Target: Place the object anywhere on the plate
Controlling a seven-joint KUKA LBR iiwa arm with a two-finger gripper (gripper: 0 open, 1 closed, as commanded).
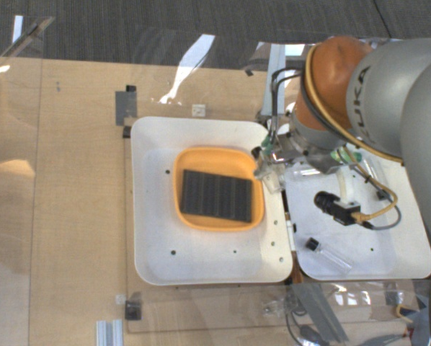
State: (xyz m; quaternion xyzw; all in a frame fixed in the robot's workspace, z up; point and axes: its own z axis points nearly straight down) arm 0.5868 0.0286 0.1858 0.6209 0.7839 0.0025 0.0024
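A pale wooden bench lies below a dark ribbed floor at the top of the view; on it sit two shallow white bins side by side. The left bin holds an orange plate of rounded-square form, whose centre carries a dark ribbed insert. The right bin holds a small clear object with a black cap near its front edge, lying on its side and well apart from the plate.

The grey arm, with its orange band, reaches in from the right and hangs over the seam between the bins. The gripper sits at the plate's right rim, just above the divide. Its parts merge with pale cabling and the white bin wall, so whether it is spread or closed cannot be told, and nothing can be identified as held in it. A black fitting with yellow cable hangs beneath the wrist over the right bin.

Judged from this layout, the step in hand is either the carry toward the plate or an approach before pickup; the capped object resting in the right bin suggests pickup is not yet done. The next move would then call for travel back over the right bin, descent onto the object, and a firm grasp before crossing the divide.
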